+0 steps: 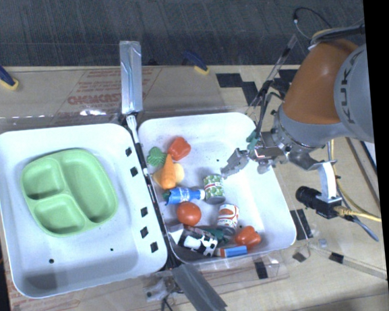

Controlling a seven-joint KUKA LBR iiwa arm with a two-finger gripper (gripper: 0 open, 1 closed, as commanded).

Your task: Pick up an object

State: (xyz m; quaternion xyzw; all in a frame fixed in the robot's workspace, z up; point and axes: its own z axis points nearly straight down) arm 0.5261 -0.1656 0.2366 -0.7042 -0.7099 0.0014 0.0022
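The pincer (237, 161) hangs over the right bin (267, 179), toward its right side, on the grey arm (325, 99) that reaches in from the right; whether it is apart or together I cannot tell, and nothing shows held in it. No single object is set by the task — the candidates all lie in this bin, to the left of and below the pincer. Nearest is a small green-and-white can (213, 187), just beside a blue bottle (183, 196) lying on its side. Below them sit a red tomato-like ball (189, 213), a red-and-white can (227, 216) and a red pepper-like toy (247, 235), with a black-and-white piece (201, 242) at the bottom edge. Higher up, a red strawberry-like toy (178, 147) and an orange fruit (169, 174) crowd the divider. The likely trouble, as I judge it, is the crowding: a descent on the small can could land on the bottle too, or nudge a round thing so it rolls aside — and items tight to the wall leave little room. The left bin (11, 222) carries a green divided plate (68, 191), well apart, on the counter (353, 266).
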